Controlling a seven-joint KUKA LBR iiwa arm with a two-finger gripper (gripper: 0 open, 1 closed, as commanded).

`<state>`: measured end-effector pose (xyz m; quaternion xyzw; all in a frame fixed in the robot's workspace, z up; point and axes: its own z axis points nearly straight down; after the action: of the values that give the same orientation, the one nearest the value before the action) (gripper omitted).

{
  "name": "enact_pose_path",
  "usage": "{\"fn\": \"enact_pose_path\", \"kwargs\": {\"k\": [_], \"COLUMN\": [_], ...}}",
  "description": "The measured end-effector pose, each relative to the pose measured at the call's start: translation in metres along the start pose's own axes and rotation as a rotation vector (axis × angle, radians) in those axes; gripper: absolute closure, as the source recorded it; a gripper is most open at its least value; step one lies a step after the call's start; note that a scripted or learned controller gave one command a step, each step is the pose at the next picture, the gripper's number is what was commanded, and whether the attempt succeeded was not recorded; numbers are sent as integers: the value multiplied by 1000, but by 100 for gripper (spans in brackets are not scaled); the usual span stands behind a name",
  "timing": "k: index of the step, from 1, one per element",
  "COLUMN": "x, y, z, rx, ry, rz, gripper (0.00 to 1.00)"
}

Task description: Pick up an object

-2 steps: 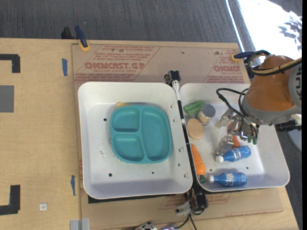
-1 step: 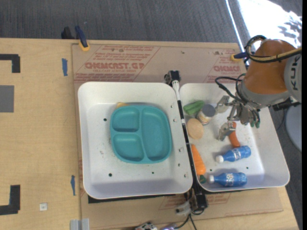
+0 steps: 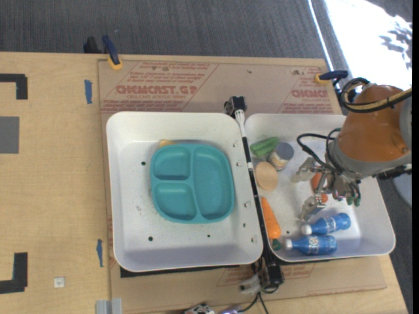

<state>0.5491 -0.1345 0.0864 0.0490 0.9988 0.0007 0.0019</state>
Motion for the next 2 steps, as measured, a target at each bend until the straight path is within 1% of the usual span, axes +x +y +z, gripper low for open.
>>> {"fn": "enact_pose_path", "kwargs": {"k": [1, 2], "x": [-3, -3], "y": [0, 0], "z": [-12, -12], "rx": [0, -1], "ry": [-12, -12], "rz": [2, 2], "gripper": [100, 0]}}
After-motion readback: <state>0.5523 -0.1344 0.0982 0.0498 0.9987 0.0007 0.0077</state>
